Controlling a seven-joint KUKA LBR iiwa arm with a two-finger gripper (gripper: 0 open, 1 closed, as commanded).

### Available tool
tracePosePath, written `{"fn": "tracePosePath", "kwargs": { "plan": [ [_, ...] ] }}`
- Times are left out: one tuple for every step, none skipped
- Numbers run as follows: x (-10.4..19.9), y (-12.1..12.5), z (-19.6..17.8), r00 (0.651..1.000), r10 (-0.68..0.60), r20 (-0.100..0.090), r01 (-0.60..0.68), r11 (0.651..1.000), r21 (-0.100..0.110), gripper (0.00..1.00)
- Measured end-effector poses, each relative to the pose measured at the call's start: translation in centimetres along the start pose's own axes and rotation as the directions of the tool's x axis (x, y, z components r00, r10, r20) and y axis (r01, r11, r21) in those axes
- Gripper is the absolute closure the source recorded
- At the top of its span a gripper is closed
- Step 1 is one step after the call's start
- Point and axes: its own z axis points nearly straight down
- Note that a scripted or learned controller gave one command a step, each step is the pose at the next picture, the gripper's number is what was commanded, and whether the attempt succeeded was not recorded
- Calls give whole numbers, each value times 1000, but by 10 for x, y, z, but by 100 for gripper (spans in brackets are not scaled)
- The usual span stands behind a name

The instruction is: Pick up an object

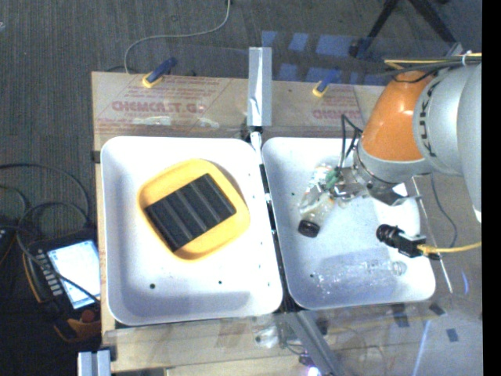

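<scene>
The wooden bench carries two white bins, left bin and right bin, perhaps touching.

arm: chunky rounded grey casing, pretty smooth and glossy
band: bright orange dome, seen just above the wrist
lettering: dark letters are printed on the grey shell, partly cut off
cables: thin black wires are looped beside the wrist

The gripper is blurred and partly hidden under the arm; beside it, a clear bottle looks indistinct.
</scene>
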Motion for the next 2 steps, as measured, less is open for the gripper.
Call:
{"fn": "tracePosePath", "kwargs": {
  "plan": [
    [-2,27,38,1000,24,7,-24,999,-22,0],
    [-1,27,29,1000,24,3,-24,999,-22,100]
  ]
}}
